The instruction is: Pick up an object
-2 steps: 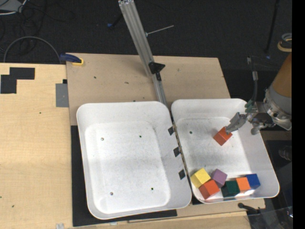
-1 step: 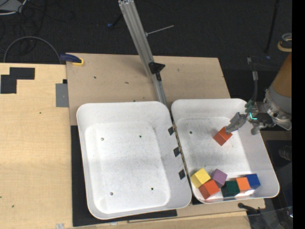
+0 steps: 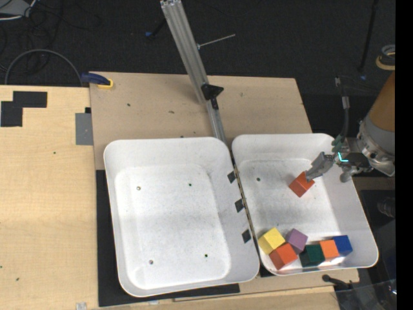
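My gripper (image 3: 311, 174) reaches in from the right over the right bin (image 3: 303, 146). It is shut on a red-orange block (image 3: 301, 185), which hangs tilted at its fingertips above the bin's middle. Several more blocks lie in the near corner of that bin: a yellow one (image 3: 272, 239), a purple one (image 3: 297, 239), a red one (image 3: 283, 256), a dark green one (image 3: 312, 255), an orange one (image 3: 330, 248) and a blue one (image 3: 343, 244).
The left bin (image 3: 129, 154) lies beside the right one, with black clips (image 3: 239, 205) along the shared wall. A slanted aluminium rail (image 3: 190, 57) rises behind the bins. The wooden bench (image 3: 161, 102) extends behind and to the left.
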`<state>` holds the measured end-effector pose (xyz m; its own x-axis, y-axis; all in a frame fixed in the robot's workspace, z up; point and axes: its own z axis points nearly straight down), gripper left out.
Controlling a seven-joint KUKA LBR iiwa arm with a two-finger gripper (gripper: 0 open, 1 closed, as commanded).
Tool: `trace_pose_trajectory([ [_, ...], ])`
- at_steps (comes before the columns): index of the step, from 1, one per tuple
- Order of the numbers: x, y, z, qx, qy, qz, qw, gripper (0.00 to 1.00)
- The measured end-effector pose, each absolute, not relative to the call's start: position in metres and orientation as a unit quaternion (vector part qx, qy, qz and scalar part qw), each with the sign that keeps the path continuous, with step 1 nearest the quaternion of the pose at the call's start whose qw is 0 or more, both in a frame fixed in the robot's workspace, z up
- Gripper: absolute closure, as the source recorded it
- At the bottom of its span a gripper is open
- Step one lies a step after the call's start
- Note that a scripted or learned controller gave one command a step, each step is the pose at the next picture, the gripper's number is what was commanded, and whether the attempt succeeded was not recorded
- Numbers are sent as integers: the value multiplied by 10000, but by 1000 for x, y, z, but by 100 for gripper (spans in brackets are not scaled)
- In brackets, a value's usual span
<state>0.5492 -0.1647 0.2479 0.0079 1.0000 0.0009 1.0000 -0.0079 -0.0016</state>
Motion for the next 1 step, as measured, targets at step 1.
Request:
trace_pose_trajectory([
  [1,563,-202,387,-7088,-7054,-13,-39,0],
])
